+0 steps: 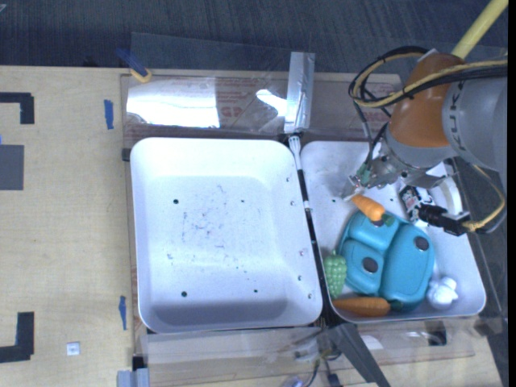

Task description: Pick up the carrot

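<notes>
Two white bins (161, 160) are sitting on the tan desk (64, 216). Just below the hand (372, 177), one carrot (370, 207) is lying; whether the hand is spread, I cannot tell.

Right bin crowded, left bin open

The blue toy (389, 260), green toy (334, 271) and two carrots (369, 208) (362, 305) pack the right bin (322, 172); the left bin (218, 232) lies wide open.

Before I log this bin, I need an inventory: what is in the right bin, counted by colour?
Orange: 2, the carrot by the gripper and the orange piece at the near rim
Blue: 1, blue toy
Green: 1, green piece
White: 1, white piece
Total: 5
</notes>
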Available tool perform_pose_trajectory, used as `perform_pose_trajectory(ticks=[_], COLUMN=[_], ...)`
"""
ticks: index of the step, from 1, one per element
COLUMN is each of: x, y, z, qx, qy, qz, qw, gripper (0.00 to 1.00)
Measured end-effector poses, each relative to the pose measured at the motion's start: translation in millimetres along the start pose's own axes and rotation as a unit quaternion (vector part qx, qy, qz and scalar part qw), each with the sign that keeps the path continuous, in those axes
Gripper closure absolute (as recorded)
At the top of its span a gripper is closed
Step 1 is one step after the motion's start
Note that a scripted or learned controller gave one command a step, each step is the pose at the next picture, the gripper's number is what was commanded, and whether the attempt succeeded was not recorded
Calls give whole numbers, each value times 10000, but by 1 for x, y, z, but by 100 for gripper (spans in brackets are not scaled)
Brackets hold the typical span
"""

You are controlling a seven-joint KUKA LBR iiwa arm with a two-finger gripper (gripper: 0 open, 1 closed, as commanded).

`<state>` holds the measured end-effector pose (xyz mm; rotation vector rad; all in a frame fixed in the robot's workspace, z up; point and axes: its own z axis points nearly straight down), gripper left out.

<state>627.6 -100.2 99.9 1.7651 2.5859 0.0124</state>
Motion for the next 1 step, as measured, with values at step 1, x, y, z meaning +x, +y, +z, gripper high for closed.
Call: perform_pose_trajectory(ticks=[1], x=[71], y=[55], z=[-90], qx=[4], qy=[15], qz=[309], qw=[9995], gripper=[100])
